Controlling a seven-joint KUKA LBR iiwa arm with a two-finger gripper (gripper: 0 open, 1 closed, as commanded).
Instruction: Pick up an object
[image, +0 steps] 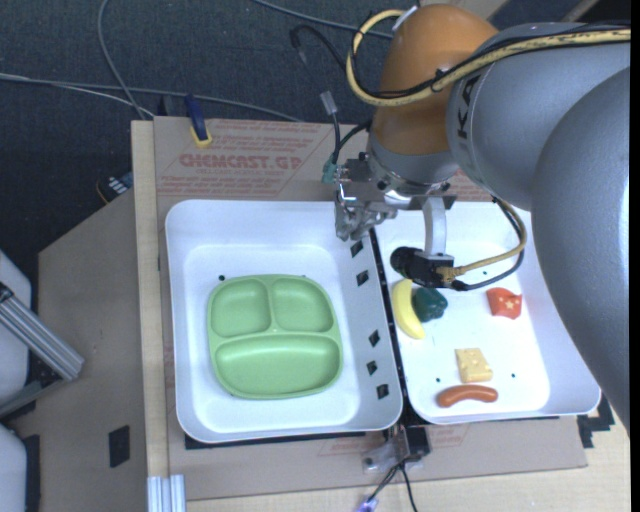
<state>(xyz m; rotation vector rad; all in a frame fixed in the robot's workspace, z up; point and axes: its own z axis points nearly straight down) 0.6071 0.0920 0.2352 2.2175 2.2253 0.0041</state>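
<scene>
Yellow banana (407, 310) lies at nine o'clock in the right bin (560, 395), touching a green toy (432, 303). Gripper (352, 222) hangs at the bins' twelve o'clock edge; jaw state cannot be told. Banana probably light, stiff, smooth: grasp mid-length.
</scene>
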